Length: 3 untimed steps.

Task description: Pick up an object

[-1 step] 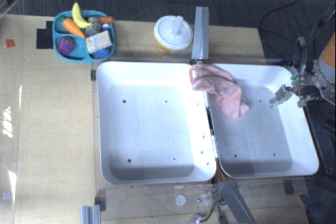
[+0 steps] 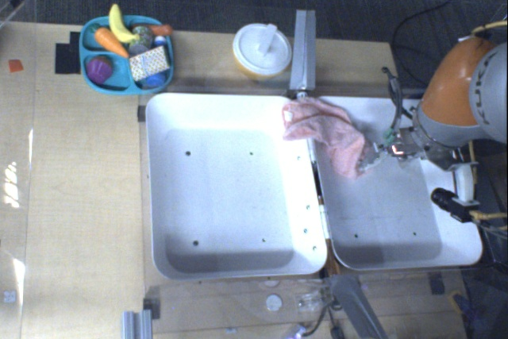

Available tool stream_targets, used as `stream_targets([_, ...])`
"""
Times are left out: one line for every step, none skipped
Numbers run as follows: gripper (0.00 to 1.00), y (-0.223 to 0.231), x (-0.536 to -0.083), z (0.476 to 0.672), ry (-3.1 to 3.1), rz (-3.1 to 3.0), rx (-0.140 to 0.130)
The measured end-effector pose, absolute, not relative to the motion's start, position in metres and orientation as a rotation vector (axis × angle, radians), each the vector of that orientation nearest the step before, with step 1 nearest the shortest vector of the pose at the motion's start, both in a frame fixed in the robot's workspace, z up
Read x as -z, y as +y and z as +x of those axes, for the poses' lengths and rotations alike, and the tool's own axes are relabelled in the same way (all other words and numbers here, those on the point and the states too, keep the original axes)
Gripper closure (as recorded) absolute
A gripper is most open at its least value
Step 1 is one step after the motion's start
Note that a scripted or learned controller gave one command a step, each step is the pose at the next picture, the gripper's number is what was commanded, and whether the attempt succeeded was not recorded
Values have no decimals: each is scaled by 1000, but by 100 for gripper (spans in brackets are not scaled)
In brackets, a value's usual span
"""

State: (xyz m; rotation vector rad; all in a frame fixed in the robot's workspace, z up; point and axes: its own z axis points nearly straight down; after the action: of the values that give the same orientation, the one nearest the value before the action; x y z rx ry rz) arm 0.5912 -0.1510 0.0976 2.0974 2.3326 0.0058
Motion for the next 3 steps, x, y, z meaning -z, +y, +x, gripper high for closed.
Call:
stream_targets([0, -95, -89, 654, 2506, 1879, -12])
stream_targets([0, -94, -88, 669, 2593, 1782, 10])
stream_targets([100, -92, -97, 672, 2592, 1771, 3])
